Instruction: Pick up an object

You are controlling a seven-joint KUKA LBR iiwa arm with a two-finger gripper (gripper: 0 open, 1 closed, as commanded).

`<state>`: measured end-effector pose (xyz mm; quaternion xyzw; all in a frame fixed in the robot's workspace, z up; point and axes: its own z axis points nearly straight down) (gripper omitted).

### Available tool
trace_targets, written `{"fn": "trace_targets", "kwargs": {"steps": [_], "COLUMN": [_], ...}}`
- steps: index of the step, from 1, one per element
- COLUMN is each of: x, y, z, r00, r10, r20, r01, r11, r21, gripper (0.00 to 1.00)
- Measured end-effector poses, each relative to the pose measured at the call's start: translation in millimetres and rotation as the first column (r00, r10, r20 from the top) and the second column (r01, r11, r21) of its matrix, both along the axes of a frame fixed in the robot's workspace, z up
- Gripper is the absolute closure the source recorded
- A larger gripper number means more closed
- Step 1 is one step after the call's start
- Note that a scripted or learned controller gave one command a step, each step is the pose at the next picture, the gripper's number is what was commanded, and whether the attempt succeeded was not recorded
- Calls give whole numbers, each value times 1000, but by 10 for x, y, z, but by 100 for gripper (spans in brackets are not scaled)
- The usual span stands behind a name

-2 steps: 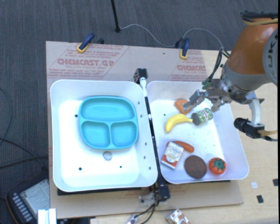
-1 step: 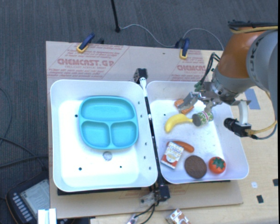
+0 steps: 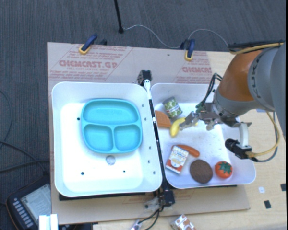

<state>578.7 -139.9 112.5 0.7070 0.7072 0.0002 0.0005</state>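
Hovering claw (image 3: pixel 196 119) beside banana (image 3: pixel 176 125)

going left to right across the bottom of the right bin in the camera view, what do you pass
Small white and orange carton → round dark brown cookie-like disc → red toy tomato with a green top.

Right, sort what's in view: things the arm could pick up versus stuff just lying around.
For the job:
gripper, right bin
banana by its tip
green can
carrot
small carton
brown disc
tomato

Lying about:
blue divided tray, left bin
two clamps on the board
device, floor bottom left
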Motion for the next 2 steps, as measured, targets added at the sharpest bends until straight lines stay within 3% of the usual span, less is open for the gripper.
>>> {"fn": "trace_targets", "kwargs": {"steps": [1,2], "x": [-634,-909], "y": [151,370], "z": [-245,-240], "r00": [1000,1000], "r10": [-1,-3], "r20": [8,15], "r01": [1,3], "r11": [1000,1000], "r21": [-3,-6], "gripper": [0,0]}}
